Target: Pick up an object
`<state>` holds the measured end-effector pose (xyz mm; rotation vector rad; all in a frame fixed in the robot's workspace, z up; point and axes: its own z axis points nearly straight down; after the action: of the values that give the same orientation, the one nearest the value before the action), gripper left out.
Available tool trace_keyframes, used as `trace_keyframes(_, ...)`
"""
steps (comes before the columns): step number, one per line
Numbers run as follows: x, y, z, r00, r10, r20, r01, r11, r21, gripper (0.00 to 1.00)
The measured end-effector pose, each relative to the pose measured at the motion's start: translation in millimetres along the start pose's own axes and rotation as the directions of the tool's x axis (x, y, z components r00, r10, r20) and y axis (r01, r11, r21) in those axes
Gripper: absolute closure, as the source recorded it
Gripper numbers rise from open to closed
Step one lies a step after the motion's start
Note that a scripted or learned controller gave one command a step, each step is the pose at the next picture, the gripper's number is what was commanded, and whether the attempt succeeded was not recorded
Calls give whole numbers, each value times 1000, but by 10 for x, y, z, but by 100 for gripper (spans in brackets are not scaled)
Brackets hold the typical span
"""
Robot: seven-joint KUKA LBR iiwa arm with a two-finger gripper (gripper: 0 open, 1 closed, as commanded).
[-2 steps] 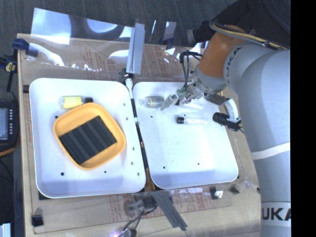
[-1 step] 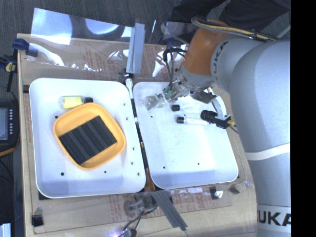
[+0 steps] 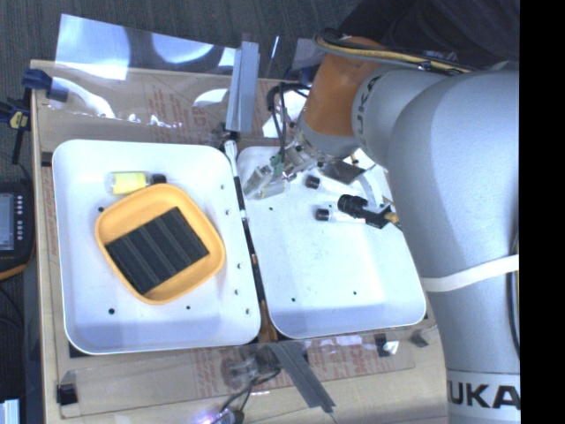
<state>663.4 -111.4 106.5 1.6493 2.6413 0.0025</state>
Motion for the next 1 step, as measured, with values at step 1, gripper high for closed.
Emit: trace_keyframes(1, 16, 19, -101, 1000, -4, -4, 4, 1000, -3, 100)
